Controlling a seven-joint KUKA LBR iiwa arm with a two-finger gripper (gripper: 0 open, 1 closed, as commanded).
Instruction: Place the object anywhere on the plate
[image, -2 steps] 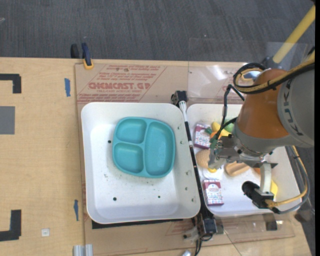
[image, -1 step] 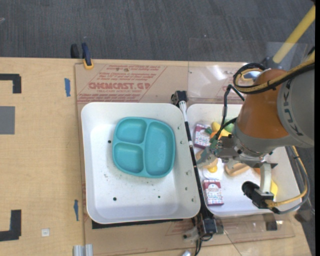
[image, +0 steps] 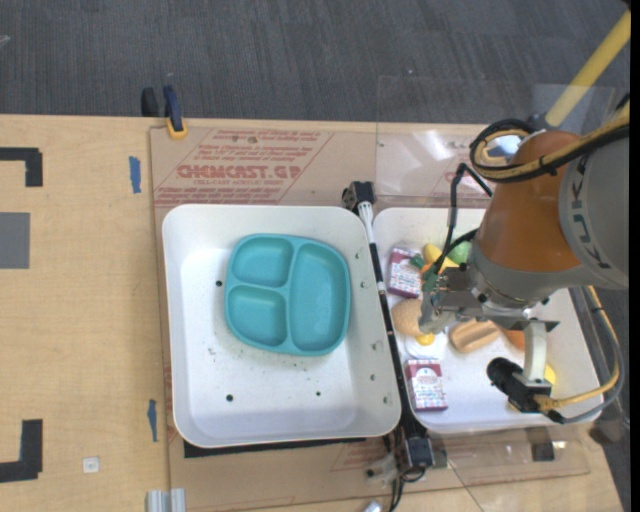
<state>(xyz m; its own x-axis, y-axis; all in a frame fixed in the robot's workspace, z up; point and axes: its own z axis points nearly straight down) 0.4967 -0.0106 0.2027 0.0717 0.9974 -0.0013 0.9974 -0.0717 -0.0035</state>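
— While the arm (image: 545, 215) hangs over the right bin (image: 575, 395), where exactly is its gripper (image: 436, 312)?

— Low in that bin, toward its left half, right among the toy food. From where I stand the metal tip sits between a round tan piece (image: 407, 317) and a tan, bread-like piece (image: 473, 334).

— Is it holding either of them?

— I can't tell. The wrist and the orange band cover most of it, so whether it is open or closed is beyond me.

— What does the thing it should move look like?

— Hard to say which one is meant. Nearest the tip is that bread-like piece, an oblong, light brown, lying flat on the white floor. The round tan one lies just to the tip's left, with something small and yellow (image: 425, 339) just below it.

— And the rest of the pile?

— A small purple-and-white carton (image: 405, 272) near the bin's upper left, a second carton (image: 427, 385) of the same sort lower down, and a bit of yellow and green (image: 447, 254) partly under the arm.

— The plate?

— The plate (image: 288, 294) is teal, with three compartments and rounded corners, lying in the upper middle of the left bin (image: 280, 405). Nothing lies on it. It is well apart from the gripper, with both bins' inner walls between them.
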